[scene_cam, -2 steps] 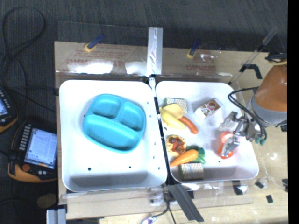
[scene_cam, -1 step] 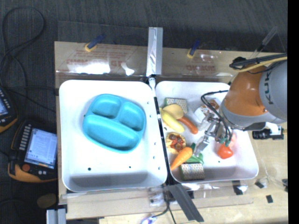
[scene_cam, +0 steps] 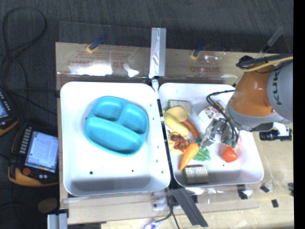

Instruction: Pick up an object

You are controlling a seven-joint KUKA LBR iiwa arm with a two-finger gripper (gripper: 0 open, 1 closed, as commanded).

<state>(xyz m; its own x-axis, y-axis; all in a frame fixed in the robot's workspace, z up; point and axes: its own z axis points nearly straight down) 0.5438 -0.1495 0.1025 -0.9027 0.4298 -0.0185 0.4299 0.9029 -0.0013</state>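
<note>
Camera view. The arm is reaching in from the right edge of the bench and is hanging over the right bin. The gripper is pointing down and toward the bin's middle, its metal tip sitting just beside the green leafy top of the toy carrot.

The carrot is lying in the middle of the right bin, nearer the front wall than the back. Its long axis is running on a slant: orange tip toward the bin's front left corner, green top toward the gripper. So the carrot is lying to the left of and slightly in front of the jaws, with the leafy end nearest them.

Whether the jaws are standing wide or narrow cannot be told; the wrist hardware and cables are crowding that spot. Nothing is visibly sitting between them.

Other items in the right bin: a red tomato-like piece is sitting just on the far side of the gripper toward the right wall; a yellow banana-like piece is lying near the back left corner; a grey ridged block is resting against the front wall. The left bin is carrying a blue compartment tray.

Judgement: the carrot looks like the nearest candidate; a grasp would likely be calling for jaws closing across its slanted axis, not along it.
</note>
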